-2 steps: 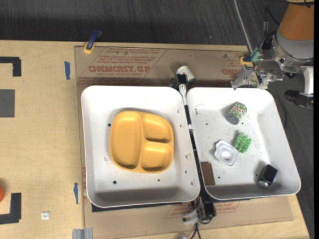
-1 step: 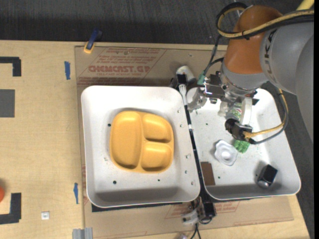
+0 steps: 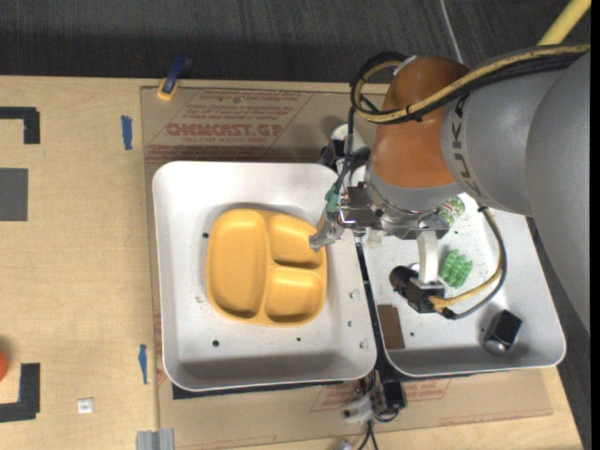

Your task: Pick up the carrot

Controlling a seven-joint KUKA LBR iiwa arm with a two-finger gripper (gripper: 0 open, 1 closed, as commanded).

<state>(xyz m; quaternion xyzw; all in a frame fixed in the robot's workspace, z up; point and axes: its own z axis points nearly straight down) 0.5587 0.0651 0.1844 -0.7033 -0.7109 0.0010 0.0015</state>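
bench (image 3: pixel 75 279): tan board | white bins (image 3: pixel 178 251) | floor: dark | claw (image 3: pixel 323 237): state unclear

Divided plate (image 3: pixel 264 266) in the left bin (image 3: pixel 178 251); green block (image 3: pixel 457 269) in the right bin (image 3: pixel 534 345) beside it.

The arm (image 3: pixel 525 129) is a thick, smooth grey tube with a rounded shell. Above the wrist sits a glossy orange band (image 3: pixel 412 129), dome-shaped, catching a pale highlight. Black and yellow cables (image 3: pixel 450 73) loop over the orange band and run along the grey shell toward the upper right. Below the band a grey metal flange (image 3: pixel 398 216) carries small fittings, a green part and thin wires. A white bracket (image 3: pixel 429 256) hangs under it, with a black block (image 3: pixel 412 289) and a yellow cable (image 3: pixel 473 289) curling beside it.
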